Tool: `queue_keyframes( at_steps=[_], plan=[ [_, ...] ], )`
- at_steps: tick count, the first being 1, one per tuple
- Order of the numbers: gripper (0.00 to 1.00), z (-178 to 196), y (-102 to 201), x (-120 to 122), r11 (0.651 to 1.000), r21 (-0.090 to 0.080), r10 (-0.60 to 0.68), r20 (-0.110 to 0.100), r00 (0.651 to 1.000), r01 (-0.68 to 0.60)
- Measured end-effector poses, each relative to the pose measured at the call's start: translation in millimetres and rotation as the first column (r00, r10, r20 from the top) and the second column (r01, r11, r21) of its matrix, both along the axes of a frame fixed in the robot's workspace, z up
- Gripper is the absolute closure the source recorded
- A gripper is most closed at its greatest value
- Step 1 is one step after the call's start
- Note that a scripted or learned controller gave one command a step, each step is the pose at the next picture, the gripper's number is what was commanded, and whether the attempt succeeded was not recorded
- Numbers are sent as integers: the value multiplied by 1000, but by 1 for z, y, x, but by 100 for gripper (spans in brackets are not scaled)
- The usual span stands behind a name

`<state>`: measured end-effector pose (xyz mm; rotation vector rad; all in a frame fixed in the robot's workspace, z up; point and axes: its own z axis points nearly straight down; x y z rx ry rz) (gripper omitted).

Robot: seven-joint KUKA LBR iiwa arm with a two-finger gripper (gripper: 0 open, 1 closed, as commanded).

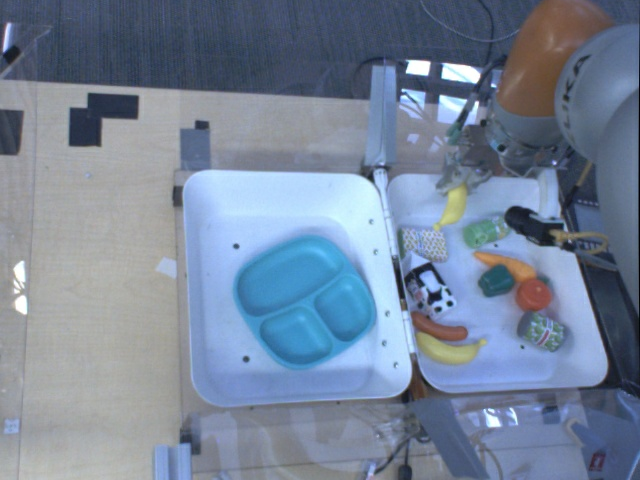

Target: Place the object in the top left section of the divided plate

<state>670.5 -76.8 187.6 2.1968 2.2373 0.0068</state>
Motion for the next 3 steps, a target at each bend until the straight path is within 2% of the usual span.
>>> queue_keyframes(
  at_steps=[1, 2, 3],
  plan=[
    [100, 35, 70, -57, 911, -1, 413, 0, 911, -413],
    [100, -3, 118, -118, 922, 1, 387, -3, 922, -387],
    [0, -3, 117, -118, 923, 1, 386, -3, 923, -386]
  ],
)
